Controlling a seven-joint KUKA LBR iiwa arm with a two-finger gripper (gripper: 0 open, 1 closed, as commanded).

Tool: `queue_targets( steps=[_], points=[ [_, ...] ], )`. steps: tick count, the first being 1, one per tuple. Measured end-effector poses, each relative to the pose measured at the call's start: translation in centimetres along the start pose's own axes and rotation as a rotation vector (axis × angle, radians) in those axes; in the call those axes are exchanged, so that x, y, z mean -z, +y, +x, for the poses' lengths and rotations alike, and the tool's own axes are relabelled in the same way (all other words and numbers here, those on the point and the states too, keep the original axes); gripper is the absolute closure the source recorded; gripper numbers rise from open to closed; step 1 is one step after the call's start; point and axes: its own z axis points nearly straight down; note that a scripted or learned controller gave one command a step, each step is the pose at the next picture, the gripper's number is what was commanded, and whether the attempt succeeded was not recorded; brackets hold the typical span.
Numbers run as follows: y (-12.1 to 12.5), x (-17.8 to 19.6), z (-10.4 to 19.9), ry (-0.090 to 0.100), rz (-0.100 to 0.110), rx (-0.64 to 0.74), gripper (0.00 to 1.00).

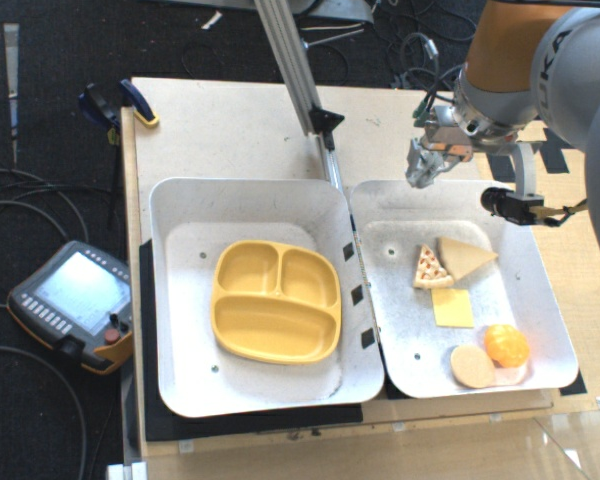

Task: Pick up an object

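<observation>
Hovering above the far rim of the right shallow white bin (555, 298): the metal pincer (422, 173), grip state impossible to tell. Lying nearer in that bin: pizza-slice toy (430, 266), tan wedge (465, 256), yellow square (452, 307), orange ball (506, 345).

We note a teach pendant (75, 303) on the dark floor left of the bench (230, 128), cables (30, 193) looping near it, and a blue-yellow clamp (120, 103) at the bench's far-left corner.
</observation>
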Motion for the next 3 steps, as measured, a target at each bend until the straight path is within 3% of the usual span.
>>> queue_targets(
  steps=[3],
  points=[
    [-2.4, -1.6, 16.8, 0.001, 0.0, 0.002, 1.0]
  ],
)
